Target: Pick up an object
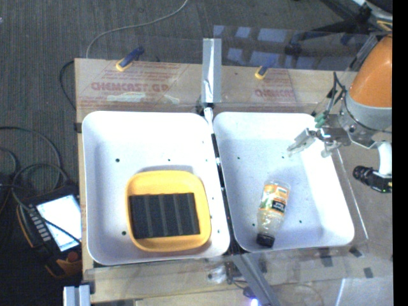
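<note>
**Gripper poised over the right bin, bottle lying below it**

While the grey arm with its orange band (375, 75) reaches in from the right, its two-finger gripper (313, 142) sits above the upper right part of the right-hand shallow white bin (242, 228). One thin metal finger (298, 144) points out to the left over the bin floor, and a second, shorter one lies just beside it nearer the wrist. The fingers appear spread apart, though the slanted view makes the gap hard to judge, and nothing sits between them.

A small clear plastic bottle with a yellow-and-dark label and a black cap (270, 212) lies on its side on the floor of the same bin, below the gripper and apart from it, cap towards the near edge.

The left-hand shallow white bin (102, 139) holds a yellow rounded-square plastic tray with a dark ribbed panel (168, 211), resting flat near the front. Behind both bins, a brown cardboard sheet (146, 88) carries two small yellow-handled clamps (129, 58).
</note>
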{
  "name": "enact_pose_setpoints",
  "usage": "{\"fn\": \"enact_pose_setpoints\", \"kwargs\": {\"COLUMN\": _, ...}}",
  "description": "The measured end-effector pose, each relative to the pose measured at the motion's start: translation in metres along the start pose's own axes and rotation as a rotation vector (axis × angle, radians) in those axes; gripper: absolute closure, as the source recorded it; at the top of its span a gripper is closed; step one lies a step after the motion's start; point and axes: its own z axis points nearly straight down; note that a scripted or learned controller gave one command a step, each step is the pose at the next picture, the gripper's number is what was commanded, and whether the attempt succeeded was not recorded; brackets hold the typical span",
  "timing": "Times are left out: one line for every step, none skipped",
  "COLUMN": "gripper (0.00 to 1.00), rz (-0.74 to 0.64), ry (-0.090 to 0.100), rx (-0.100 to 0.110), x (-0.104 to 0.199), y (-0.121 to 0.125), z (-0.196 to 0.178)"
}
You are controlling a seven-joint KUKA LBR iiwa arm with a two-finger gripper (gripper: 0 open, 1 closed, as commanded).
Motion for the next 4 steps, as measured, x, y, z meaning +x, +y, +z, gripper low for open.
{"fn": "enact_pose_setpoints", "kwargs": {"gripper": 0.00, "rz": -0.037, "ry": 0.001, "rx": 0.001, "x": 0.033, "y": -0.065, "z": 0.107}}
{"fn": "enact_pose_setpoints", "kwargs": {"gripper": 0.00, "rz": -0.103, "ry": -0.008, "rx": -0.026, "x": 0.034, "y": -0.084, "z": 0.116}}
{"fn": "enact_pose_setpoints", "kwargs": {"gripper": 1.00, "rz": -0.103, "ry": -0.006, "rx": -0.027, "x": 0.034, "y": -0.083, "z": 0.106}}
{"fn": "enact_pose_setpoints", "kwargs": {"gripper": 0.00, "rz": -0.103, "ry": -0.006, "rx": -0.026, "x": 0.034, "y": -0.083, "z": 0.106}}
